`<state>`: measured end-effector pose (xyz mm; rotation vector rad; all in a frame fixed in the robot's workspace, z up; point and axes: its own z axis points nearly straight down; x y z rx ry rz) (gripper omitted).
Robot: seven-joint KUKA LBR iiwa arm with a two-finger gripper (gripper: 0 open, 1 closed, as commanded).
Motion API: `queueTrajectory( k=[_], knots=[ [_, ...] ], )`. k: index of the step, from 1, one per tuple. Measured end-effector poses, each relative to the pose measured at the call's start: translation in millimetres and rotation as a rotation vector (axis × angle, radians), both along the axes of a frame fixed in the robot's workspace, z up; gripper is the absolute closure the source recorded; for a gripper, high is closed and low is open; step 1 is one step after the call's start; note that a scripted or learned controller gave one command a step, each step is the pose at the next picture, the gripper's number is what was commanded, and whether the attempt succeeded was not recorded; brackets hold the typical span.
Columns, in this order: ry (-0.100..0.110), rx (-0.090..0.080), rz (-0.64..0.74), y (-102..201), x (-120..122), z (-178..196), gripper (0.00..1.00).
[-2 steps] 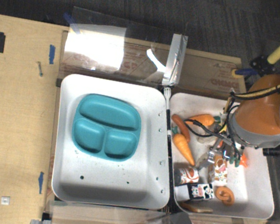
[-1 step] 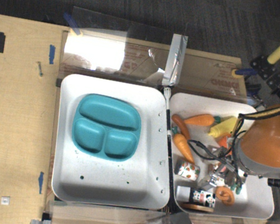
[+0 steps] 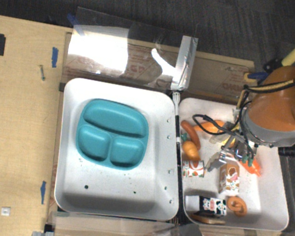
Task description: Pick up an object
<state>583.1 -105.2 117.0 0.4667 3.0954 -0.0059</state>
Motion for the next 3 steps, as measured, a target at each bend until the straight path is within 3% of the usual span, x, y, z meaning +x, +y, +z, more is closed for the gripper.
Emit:
queueTrajectory(
  k=[1, 2, 3],
  knots=[
    [-0.003, 0.003, -0.073, -34.8, -77.2, -27.5, 0.0],
    [0.001, 0.003, 0.244, -26.0, 32.5, -24.5, 0.0],
    [-0.01, 0.001, 0.243, -25.3, 35.2, -12.1, 1.0]
  ],
)
